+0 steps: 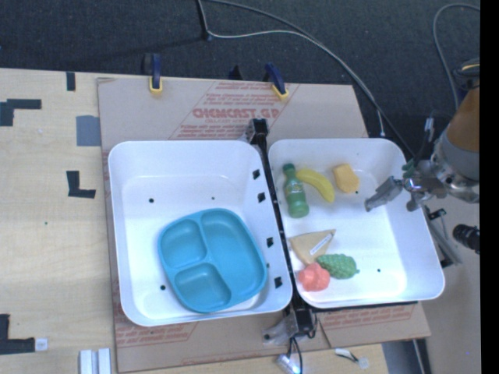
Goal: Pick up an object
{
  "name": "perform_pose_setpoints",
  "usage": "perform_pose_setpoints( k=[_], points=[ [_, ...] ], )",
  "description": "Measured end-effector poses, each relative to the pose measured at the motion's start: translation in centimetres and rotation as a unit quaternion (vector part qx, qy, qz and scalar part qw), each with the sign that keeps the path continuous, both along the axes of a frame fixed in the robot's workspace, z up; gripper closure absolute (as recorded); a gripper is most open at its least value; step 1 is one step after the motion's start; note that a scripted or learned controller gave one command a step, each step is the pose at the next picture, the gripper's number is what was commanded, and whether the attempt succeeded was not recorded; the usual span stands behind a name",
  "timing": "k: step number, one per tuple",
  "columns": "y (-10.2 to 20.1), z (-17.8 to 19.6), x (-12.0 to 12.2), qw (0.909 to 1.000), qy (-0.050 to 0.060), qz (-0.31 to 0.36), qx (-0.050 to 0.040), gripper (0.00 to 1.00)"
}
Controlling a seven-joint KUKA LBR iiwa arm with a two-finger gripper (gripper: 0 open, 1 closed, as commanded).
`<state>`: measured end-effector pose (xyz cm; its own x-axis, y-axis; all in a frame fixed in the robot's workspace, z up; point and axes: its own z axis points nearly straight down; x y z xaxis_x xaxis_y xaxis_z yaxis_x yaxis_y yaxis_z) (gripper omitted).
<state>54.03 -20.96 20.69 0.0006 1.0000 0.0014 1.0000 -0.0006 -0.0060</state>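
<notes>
Above the right rim of the right bin, the grey two-finger gripper (387, 193) hung with nothing between its fingers. One dark finger (377, 195) pointed down and to the left into the bin, but whether the pair stood apart or together could not be told from this slant.

Nearest to the gripper, a little to its left and slightly farther back, lay the small yellow-orange block (346, 178). Just beyond it, the yellow plastic banana (316, 184) lay almost touching the green plastic bottle (295, 191), which rested close to the bin's left wall. Toward the front of the bin, well apart from the gripper, the beige wedge-shaped piece (311, 245), the green leafy toy vegetable (338, 266) and the pink rounded toy (314, 278) sat close together.

The shallow white right bin (405, 279) had bare floor under the gripper. In the shallow white left bin (129, 178), the blue plastic divided tray (211, 259) lay far away.

For a good pick, I judged the yellow-orange block the best choice, because it stood free and near. The gripper should come down straight over its middle with fingers spread wider than the block, and close only when low enough. The crowded front group seemed more risky.
</notes>
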Motion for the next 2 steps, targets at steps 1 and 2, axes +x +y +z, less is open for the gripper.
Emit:
perform_pose_setpoints(
  k=[1,2],
  points=[
    [0.0,0.3,0.1,1.0,-0.003,0.0,-0.0007,0.0],
    [-0.7,-4.4,-0.3,1.0,-0.001,0.0,-0.0001,0.0]
  ],
)
